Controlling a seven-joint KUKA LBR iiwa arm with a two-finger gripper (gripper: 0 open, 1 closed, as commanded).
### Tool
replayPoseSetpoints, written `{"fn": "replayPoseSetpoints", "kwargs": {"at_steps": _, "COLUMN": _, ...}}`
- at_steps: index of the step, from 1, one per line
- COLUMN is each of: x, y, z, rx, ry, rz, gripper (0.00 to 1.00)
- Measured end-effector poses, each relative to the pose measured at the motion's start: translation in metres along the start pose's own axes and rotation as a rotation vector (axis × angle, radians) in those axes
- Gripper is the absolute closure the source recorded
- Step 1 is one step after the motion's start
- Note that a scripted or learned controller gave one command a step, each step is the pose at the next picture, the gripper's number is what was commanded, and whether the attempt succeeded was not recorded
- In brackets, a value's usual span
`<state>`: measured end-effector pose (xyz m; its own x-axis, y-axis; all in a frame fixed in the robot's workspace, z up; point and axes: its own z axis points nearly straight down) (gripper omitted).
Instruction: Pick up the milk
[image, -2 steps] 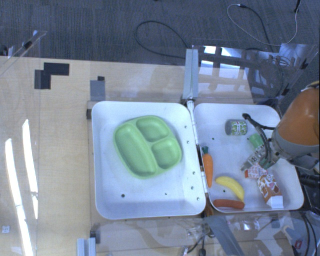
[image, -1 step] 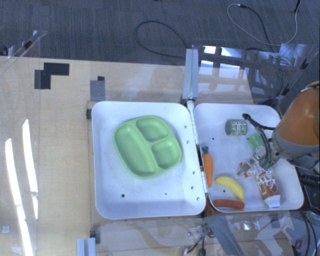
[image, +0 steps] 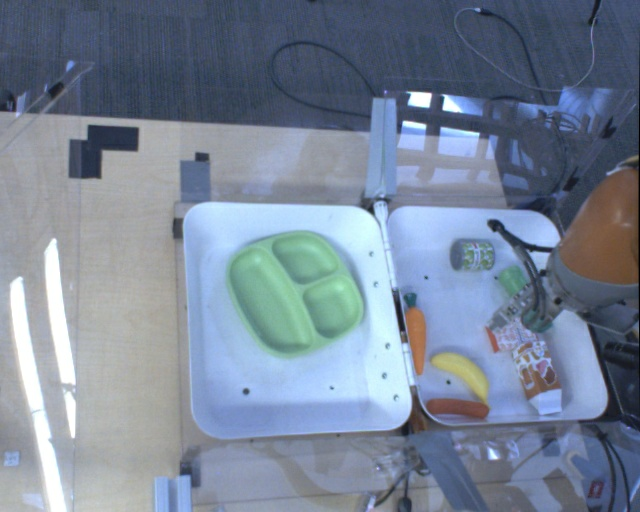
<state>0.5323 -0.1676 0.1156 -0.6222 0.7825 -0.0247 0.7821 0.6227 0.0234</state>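
Note:
The milk (image: 534, 368) is a small white carton with red and brown print. It lies flat near the right wall of the right bin (image: 440, 232), one end pointing at the front right corner. My gripper (image: 533, 312) hangs low over the carton's upper left end, under the arm's orange band (image: 603, 240). It hides that end of the carton, so whether it touches the carton is unclear.
The right bin also holds a green-labelled can (image: 472, 255) at the back, a small green item (image: 511, 279) beside the gripper, a carrot (image: 416, 337), a banana (image: 461, 372) and a sausage (image: 458, 408). The left bin (image: 215, 390) holds a green divided plate (image: 295, 292).

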Motion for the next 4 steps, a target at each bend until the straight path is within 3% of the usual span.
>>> {"fn": "replayPoseSetpoints", "kwargs": {"at_steps": 1, "x": 0.0, "y": 0.0, "z": 0.0, "rx": 0.0, "ry": 0.0, "rz": 0.0, "gripper": 0.0}}
{"fn": "replayPoseSetpoints", "kwargs": {"at_steps": 2, "x": -0.016, "y": -0.034, "z": 0.025, "rx": 0.01, "ry": 0.014, "rz": 0.046, "gripper": 0.0}}
{"fn": "replayPoseSetpoints", "kwargs": {"at_steps": 3, "x": -0.018, "y": -0.031, "z": 0.012, "rx": 0.005, "ry": 0.004, "rz": 0.045, "gripper": 1.0}}
{"fn": "replayPoseSetpoints", "kwargs": {"at_steps": 4, "x": 0.011, "y": 0.049, "z": -0.073, "rx": 0.014, "ry": 0.014, "rz": 0.037, "gripper": 1.0}}
